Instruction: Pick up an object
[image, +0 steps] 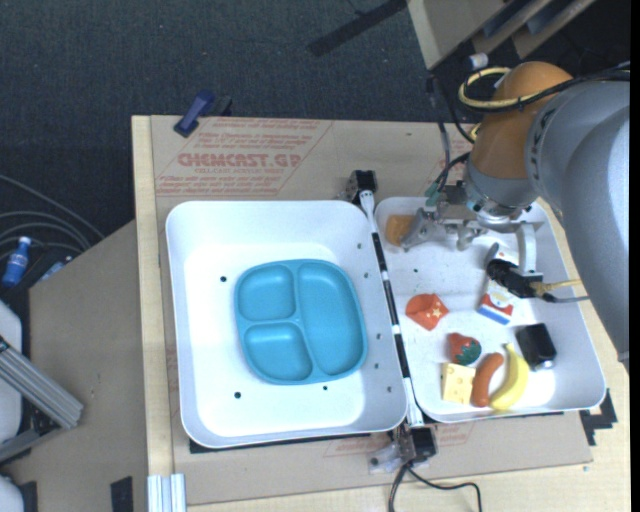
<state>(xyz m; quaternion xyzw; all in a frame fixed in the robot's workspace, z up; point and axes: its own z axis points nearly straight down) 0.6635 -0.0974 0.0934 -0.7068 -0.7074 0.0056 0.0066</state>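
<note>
The counter (250, 165) is topped by a pale board printed with red lettering. Two shallow white bins are set on it side by side, the left bin (200, 240) at nine o'clock, the right bin (575, 355) at three o'clock.

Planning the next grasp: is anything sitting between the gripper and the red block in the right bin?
Nothing visible does. The gripper is at the far end of the right bin, with an orange piece beside it. The red block lies nearer the camera, with bare bin floor between them.
</note>
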